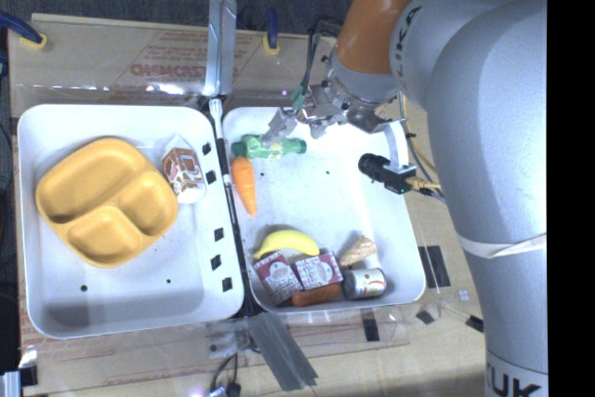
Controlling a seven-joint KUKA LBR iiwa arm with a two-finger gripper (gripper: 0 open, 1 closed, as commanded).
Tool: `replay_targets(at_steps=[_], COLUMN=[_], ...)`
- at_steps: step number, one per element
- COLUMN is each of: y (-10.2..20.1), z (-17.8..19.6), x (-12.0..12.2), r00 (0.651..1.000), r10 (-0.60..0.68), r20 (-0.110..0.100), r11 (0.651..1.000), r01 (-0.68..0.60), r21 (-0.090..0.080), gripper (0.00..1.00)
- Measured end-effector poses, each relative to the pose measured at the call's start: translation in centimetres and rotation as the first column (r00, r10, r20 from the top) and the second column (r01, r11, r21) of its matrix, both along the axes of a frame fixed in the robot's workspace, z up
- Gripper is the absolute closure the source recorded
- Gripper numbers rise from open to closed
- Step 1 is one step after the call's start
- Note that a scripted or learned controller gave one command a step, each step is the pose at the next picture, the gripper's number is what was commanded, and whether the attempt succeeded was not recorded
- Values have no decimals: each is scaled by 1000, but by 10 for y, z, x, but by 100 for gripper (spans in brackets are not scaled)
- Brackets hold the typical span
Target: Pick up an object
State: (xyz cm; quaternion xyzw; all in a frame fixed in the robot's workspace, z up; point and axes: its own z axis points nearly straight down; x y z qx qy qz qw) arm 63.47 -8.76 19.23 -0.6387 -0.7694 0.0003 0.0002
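Observation:
My gripper (290,127) hangs over the far left corner of the right bin (372,209), right above a green bottle-shaped object (270,147) that lies on its side. The gripper's tip looks down at or touching this green object. An orange carrot (244,184) lies just in front of it, along the bin's left wall. At the near edge of the same bin sit a banana (286,243), two red packets (299,272), a small can (367,284) and a tan bread-like piece (358,250).
The left bin (121,302) holds a yellow divided plate (104,200) and a wrapped snack (183,169) by its right wall. A black part of the arm (386,172) hangs over the right bin's right side. The arm's grey body fills the right.

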Motion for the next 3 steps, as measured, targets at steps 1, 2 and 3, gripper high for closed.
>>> replay_targets(at_steps=[1,2,3], y=[-9,15,-11], z=[-79,0,-102], x=[-57,-133,-108], r00=[971,960,952], r10=[238,281,305], r20=[-3,-1,-3], r11=[971,960,952], r01=[-238,-281,-305], r21=[2,2,2], gripper=[0,0,0])
